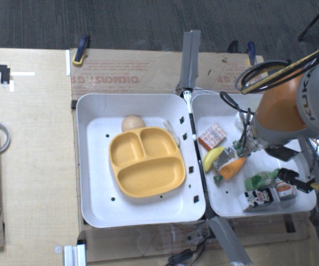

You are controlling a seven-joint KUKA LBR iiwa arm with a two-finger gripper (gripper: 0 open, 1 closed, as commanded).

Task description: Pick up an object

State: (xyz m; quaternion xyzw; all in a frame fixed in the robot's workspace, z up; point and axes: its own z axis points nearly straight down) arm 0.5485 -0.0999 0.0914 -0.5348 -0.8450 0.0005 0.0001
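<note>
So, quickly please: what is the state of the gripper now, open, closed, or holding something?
Gripper: low in the right bin, right by the carrot and banana; open or closed cannot be told, no object seen in its grasp.

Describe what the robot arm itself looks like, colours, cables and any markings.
The arm is grey with a wide orange band above the wrist and dark KUKA lettering on its grey shell. Black and yellow cables loop over it. The gripper is small, dark metal.

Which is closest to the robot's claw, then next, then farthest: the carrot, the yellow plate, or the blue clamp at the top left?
From the claw:
1. The carrot, just below it in the right bin.
2. The yellow plate, across in the left bin.
3. The blue clamp, at the far back left.
</note>
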